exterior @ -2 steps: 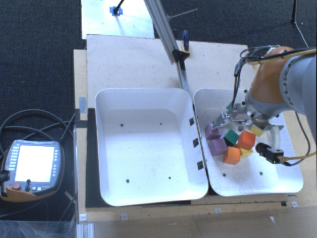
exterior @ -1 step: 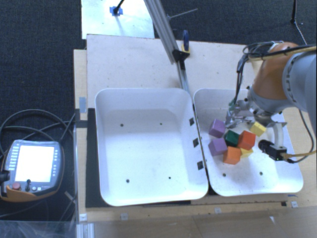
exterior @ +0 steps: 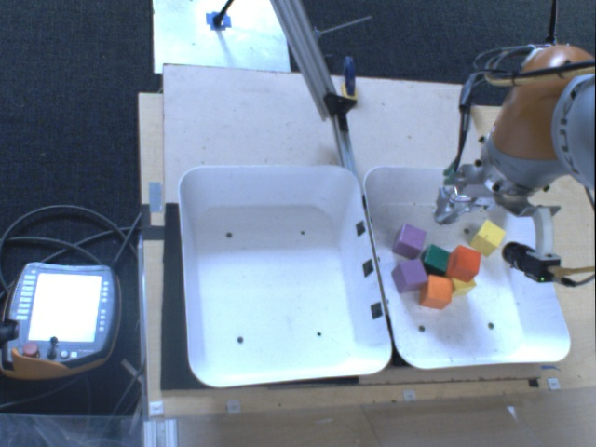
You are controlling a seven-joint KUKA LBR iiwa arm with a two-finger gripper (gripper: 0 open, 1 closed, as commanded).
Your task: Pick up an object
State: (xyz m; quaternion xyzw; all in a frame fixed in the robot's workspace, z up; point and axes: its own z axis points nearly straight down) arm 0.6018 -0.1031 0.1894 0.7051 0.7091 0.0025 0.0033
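Def a robotics lab imo: teach pendant (exterior: pixel 58 319) w/ cables on dark carpet (exterior: pixel 74 110), plywood surface (exterior: pixel 251 119), two white bins (exterior: pixel 279 361), KUKA arm (exterior: pixel 545 110), camera pole (exterior: pixel 303 40) clamped on.

No legible text, labels or numbers anywhere in view.

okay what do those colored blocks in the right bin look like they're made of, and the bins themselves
The blocks look like foam or painted wood: flat matte colors with no shine, and slightly soft edges, so I can't tell which. The right bin and left bin look like thin molded plastic: smooth white, rounded corners, with a faint sheen along the rims.
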